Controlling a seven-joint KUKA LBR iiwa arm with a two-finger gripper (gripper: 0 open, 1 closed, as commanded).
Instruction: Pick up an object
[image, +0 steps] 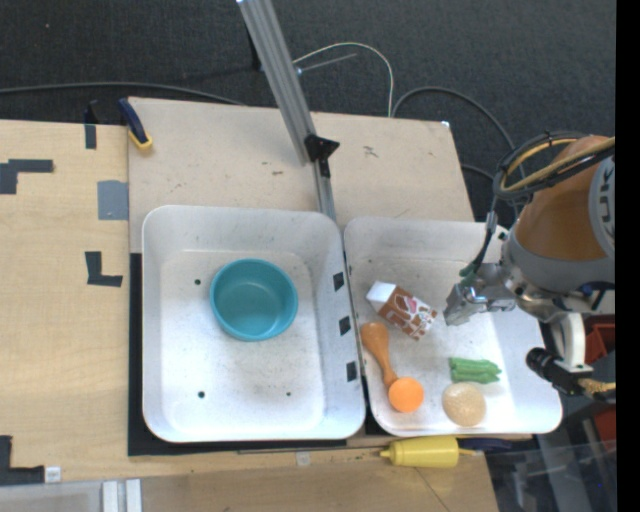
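The right bin (420, 240) holds a small brown and white carton (401, 309), an orange carrot-like toy with a ball end (390, 372), a green leafy piece (474, 370) and a tan round object (464, 404). My gripper (464, 303) hangs over the right side of this bin, just right of the carton and above the green piece. Nothing shows between its fingers. A teal bowl (253, 299) sits in the left bin (180, 400).
A yellow bottle (424, 452) lies on the bench in front of the right bin. A grey pole (290, 90) slants across the back, ending at the divider between the bins. Cables run behind the right bin. The arm's orange band (565, 215) is at the right.
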